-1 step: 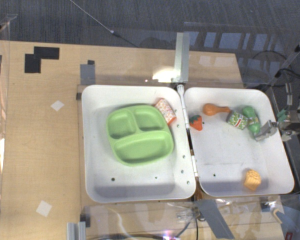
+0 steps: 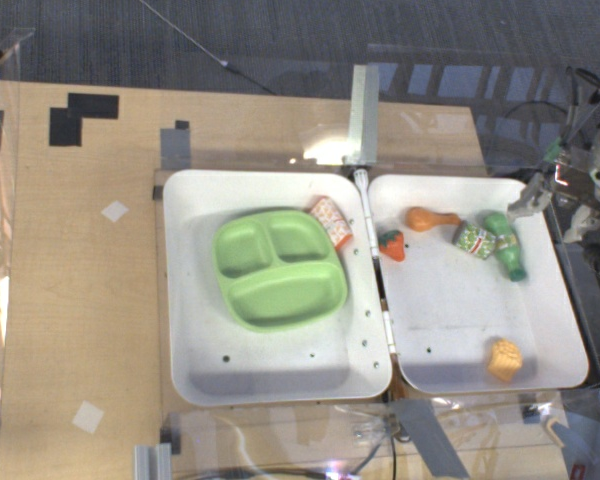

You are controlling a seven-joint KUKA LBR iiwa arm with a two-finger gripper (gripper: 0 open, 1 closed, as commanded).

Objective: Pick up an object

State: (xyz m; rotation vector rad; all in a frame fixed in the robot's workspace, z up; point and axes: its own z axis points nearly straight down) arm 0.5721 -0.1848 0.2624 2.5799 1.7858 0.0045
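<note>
Left bin (image 2: 195, 368) holds a green divided plate (image 2: 280, 268), with a red-and-white packet (image 2: 330, 222) at its upper right corner. Right bin (image 2: 540, 368) holds a strawberry (image 2: 391, 245), orange gourd (image 2: 431, 218), green bottle (image 2: 504, 245) and yellow block (image 2: 504, 359). Hand (image 2: 536, 193) sits over that bin's upper right rim; its opening cannot be determined.

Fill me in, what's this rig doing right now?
A pick attempt, nothing grabbed yet. The gripper sits at the far right corner of the right bin, near the green bottle. That bin also has a small green can, an orange gourd-shaped toy, a strawberry and a yellow block. The left bin holds a green divided plate and a small packet.
</note>
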